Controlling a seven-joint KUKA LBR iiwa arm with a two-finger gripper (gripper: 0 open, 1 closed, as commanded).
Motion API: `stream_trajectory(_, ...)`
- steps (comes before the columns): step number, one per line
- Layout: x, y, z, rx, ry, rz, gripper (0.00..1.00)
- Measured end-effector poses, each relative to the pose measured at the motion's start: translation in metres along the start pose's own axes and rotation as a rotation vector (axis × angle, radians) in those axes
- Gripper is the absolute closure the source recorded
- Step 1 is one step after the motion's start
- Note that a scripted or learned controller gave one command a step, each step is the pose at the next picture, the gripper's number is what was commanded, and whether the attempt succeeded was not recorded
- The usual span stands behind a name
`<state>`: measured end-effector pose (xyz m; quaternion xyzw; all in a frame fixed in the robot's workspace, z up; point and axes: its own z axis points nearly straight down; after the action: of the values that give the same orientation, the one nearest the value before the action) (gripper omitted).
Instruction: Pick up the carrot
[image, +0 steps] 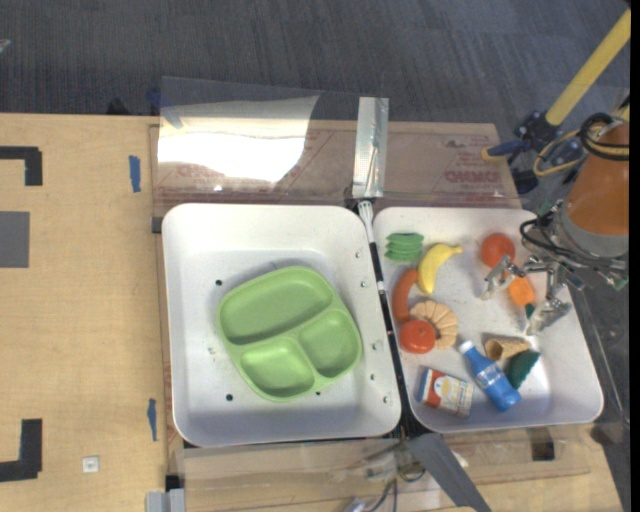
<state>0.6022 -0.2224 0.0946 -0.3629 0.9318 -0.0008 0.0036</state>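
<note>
Two metal fingers of your gripper stood spread, straddling the small orange carrot, glossy white right bin.

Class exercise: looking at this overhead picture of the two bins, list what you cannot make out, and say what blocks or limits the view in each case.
- Small orange carrot: partly covered by the metal gripper in the camera view; whether it is gripped is unclear.
- Grey and orange robot arm: cut off by the right edge.
- Small labelled tin can: label too small to read.
- Green leafy toy: too blurred to identify.
</note>
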Motion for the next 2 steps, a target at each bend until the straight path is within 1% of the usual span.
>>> stream_trajectory(1,-0.0028,-0.0014,-0.0127,0.007,-0.008,0.001,1.00)
stream_trajectory(2,-0.0026,-0.0010,-0.0116,0.006,-0.007,0.002,0.00)
